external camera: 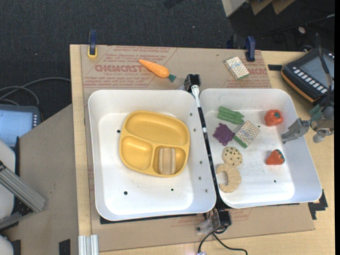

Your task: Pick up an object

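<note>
Grey gripper [304, 129] juts in over the right bin's [297, 187] right rim beside a tomato [273, 117]; finger spread can't be made out

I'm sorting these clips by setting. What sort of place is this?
Probably a robotics lab bench, not a kitchen. Two white bins sit on a cardboard sheet clamped to the bench, the food is toys, such as a carrot and a cookie, and a gripper reaches in.

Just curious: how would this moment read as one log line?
grey two-finger gripper: right bin's right edge | nothing held | nearest: red strawberry-shaped toy
</note>
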